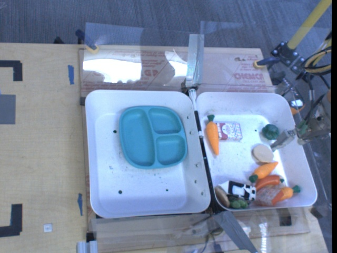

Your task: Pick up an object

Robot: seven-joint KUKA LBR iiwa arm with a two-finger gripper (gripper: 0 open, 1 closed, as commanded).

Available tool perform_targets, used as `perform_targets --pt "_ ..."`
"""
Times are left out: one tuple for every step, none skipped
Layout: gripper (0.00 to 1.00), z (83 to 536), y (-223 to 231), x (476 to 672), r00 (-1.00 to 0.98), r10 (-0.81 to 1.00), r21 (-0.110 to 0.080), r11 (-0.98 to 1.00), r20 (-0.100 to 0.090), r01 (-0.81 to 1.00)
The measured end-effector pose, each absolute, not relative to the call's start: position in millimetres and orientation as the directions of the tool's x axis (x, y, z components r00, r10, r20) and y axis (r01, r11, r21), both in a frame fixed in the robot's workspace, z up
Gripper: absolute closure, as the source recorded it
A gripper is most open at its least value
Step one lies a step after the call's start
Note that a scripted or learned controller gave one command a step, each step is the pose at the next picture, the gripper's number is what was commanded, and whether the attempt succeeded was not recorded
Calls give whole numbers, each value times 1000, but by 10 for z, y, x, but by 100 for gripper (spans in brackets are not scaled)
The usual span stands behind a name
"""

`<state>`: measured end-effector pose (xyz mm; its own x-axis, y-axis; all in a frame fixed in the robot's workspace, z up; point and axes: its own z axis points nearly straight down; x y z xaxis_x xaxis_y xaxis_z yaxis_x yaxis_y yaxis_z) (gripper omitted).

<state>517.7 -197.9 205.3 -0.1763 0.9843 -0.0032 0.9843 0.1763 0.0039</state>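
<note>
The right bin (247, 104) holds several toy foods. An orange carrot (211, 135) lies by its left wall, next to a red and white carton (229, 131). A green ball (270, 131) and a beige disc (262, 153) sit toward the right wall. More carrots (265, 169), a red pepper (268, 181), a black and white cow (242, 190) and a green sprig (238, 203) crowd the front right corner. A grey gripper part (284, 139) reaches in over the right wall, its tip between the green ball and the beige disc; nothing shows in it.
The left bin (100, 157) carries a teal divided plate (153, 136). A metal divider (194, 62) stands behind the bins. Cables and a yellow pole (310, 20) crowd the right side.
</note>
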Motion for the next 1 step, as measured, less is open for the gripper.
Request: perform_targets --pt "0 934 -1728 4909 -80 997 -3 80 2 997"
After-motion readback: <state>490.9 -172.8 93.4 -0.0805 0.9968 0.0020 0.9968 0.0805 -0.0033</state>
